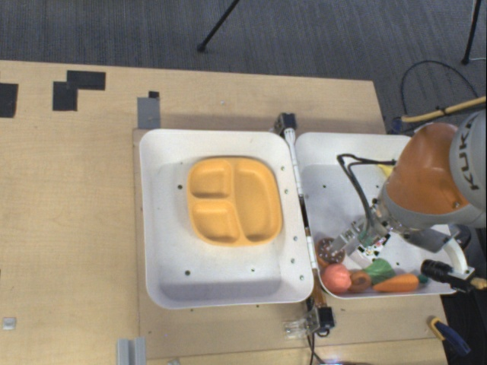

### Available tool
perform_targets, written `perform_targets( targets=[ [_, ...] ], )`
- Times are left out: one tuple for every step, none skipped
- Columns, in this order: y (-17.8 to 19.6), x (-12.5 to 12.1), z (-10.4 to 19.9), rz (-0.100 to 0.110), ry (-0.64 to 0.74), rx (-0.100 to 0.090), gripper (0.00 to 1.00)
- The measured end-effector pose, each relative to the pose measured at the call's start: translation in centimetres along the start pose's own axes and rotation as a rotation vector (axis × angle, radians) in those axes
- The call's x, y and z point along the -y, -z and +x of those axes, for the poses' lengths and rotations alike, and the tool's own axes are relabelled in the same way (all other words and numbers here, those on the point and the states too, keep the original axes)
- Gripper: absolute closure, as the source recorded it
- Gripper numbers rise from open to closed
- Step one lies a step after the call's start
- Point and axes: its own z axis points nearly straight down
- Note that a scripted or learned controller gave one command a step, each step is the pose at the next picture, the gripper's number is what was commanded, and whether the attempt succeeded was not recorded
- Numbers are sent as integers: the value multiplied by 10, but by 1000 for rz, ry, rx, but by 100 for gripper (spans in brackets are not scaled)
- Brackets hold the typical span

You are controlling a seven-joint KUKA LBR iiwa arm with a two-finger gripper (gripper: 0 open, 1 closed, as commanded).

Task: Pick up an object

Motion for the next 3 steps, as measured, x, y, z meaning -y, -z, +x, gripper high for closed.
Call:
perform_targets(
  targets=[
    [-15, 11, -4, 4, -355, -6, 0],
    [-5, 9, -5, -2, -351, -2, 100],
    [-5, 9, -5, -1, -351, -3, 0]
  ],
)
